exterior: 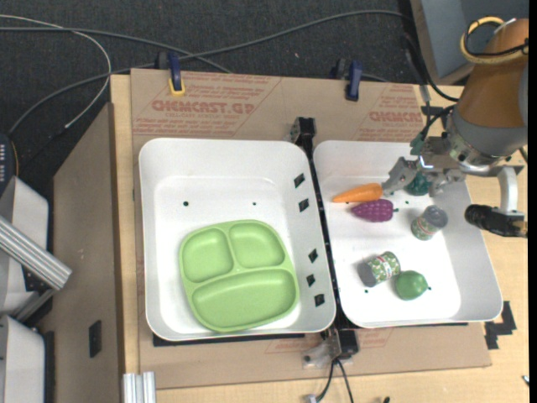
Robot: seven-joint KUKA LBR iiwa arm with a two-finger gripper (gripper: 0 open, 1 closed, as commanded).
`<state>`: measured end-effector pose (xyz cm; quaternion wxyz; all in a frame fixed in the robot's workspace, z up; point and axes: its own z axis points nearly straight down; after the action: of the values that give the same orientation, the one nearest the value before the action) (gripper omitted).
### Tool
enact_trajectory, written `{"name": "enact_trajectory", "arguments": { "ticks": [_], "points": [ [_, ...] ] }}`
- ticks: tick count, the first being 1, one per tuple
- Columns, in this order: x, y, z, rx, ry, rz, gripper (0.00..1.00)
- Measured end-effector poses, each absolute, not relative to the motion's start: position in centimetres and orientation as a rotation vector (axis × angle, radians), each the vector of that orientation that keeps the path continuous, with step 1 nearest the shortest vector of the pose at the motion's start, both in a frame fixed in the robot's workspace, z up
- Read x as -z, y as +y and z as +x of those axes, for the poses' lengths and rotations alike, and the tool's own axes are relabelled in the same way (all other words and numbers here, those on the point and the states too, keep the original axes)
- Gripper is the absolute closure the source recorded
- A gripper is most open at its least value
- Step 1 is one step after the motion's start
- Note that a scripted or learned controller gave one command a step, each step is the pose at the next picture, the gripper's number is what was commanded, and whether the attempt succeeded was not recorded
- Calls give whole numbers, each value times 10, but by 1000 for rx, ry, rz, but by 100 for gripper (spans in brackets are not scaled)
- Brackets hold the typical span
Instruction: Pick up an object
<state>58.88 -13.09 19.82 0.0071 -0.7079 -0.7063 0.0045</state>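
Carrot point(357, 194) beside purple grapes point(373, 211)

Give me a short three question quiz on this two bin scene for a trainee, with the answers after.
1. True or false: the green tray lies in the right bin.
2. Which item lies nearest the gripper? A) green apple B) carrot C) can
3. Fill in: the purple grapes lie just below the ____.

Key
1. False; it lies in the left bin.
2. B.
3. Carrot.
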Motion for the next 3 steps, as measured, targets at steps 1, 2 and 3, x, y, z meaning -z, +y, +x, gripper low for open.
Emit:
{"name": "enact_trajectory", "arguments": {
  "ticks": [1,2,3],
  "points": [
    [-207,-131,592,0,-2221,-2219,0],
    [-144,-129,595,-5,-2218,-2217,0],
    [-91,-128,594,-5,-2217,-2217,0]
  ]
}}
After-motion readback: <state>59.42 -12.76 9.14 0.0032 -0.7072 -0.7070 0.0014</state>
